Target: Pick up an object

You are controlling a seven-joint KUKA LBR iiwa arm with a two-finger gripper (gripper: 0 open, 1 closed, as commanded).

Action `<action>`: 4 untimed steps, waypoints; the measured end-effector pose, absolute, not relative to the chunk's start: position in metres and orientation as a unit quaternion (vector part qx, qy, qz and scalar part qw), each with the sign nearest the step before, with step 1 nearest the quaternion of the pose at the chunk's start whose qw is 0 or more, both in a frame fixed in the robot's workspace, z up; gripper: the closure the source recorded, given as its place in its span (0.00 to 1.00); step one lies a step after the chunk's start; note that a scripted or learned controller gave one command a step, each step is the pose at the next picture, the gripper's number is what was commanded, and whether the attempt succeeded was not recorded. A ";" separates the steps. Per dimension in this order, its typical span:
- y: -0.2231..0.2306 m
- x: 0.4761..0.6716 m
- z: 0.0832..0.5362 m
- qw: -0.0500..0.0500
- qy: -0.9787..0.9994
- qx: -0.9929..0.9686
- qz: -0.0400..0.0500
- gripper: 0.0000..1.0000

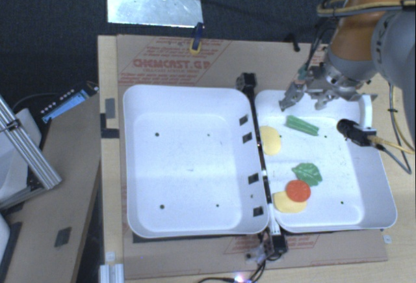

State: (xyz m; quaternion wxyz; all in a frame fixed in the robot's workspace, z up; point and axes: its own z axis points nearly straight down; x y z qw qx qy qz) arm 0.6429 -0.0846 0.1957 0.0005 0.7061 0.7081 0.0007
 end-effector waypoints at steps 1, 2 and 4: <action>-0.028 0.671 0.226 0.001 0.711 0.703 0.003 0.00; -0.032 0.670 0.236 0.002 0.710 0.704 0.002 1.00; 0.061 0.651 0.428 0.003 0.711 0.703 0.005 1.00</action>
